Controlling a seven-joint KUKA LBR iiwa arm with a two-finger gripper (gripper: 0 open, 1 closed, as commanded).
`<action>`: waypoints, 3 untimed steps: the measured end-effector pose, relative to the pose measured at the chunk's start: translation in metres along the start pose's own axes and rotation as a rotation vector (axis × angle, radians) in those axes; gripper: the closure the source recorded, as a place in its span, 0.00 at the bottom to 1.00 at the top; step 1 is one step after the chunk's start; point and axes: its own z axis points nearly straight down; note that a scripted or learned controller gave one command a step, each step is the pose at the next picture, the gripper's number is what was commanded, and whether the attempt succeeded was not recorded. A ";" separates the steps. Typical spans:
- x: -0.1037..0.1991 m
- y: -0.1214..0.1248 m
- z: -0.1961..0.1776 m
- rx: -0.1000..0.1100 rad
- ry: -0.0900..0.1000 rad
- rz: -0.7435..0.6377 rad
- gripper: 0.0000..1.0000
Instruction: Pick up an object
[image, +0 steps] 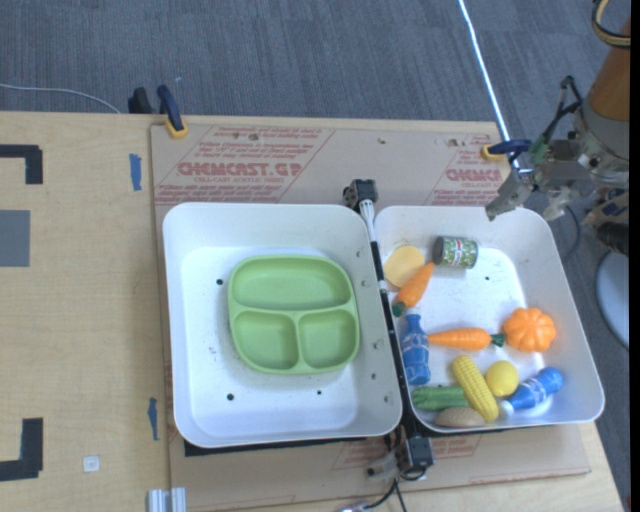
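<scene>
While the jaws' state cannot be told, the carrot lies pointing left across the right bin.

A wooden bench carries a cardboard sheet; two white bins rest on it.

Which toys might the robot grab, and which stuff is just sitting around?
For the job:
- gripper
- pumpkin
- corn
- two carrots
- small can
- blue bottle
- lemon

Just lying about:
- green divided plate
- blue clamps
- white cable
</scene>
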 end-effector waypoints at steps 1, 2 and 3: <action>0.036 0.017 0.136 0.003 0.001 -0.001 0.00; 0.031 0.018 0.174 -0.003 -0.001 0.001 0.00; 0.031 0.019 0.163 -0.006 -0.002 0.000 1.00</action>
